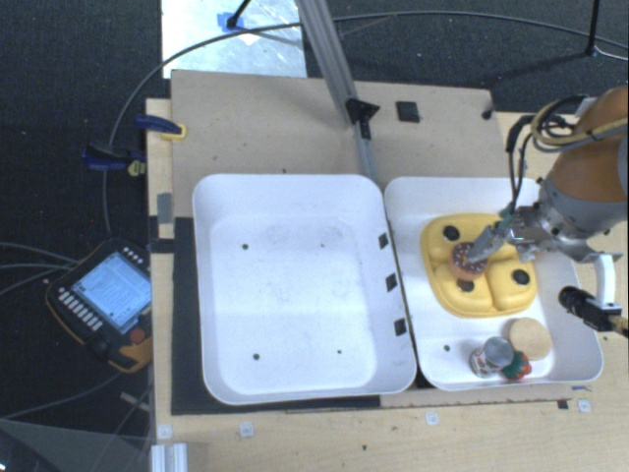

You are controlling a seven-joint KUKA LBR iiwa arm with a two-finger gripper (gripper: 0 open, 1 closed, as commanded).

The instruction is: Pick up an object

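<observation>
The grey arm with the orange band [590,170] reaches in from the right over the right-hand shallow white plastic bin [413,264]. Its tool [476,257] is lowered onto a large yellow moulded plastic object with dark round spots [491,288], which lies in the upper half of that bin. The tool tip sits at a small reddish-brown round item [463,260] resting on the yellow object's top. From where I stand I cannot tell how far the tool is open or whether it has hold of anything. Near the bin's front edge lie a tan round disc [532,337] and, just beside it, a small multicoloured cluster of red, green and grey [496,359]. The left-hand shallow white plastic bin [290,283] stands alongside on the brown counter [265,126].
</observation>
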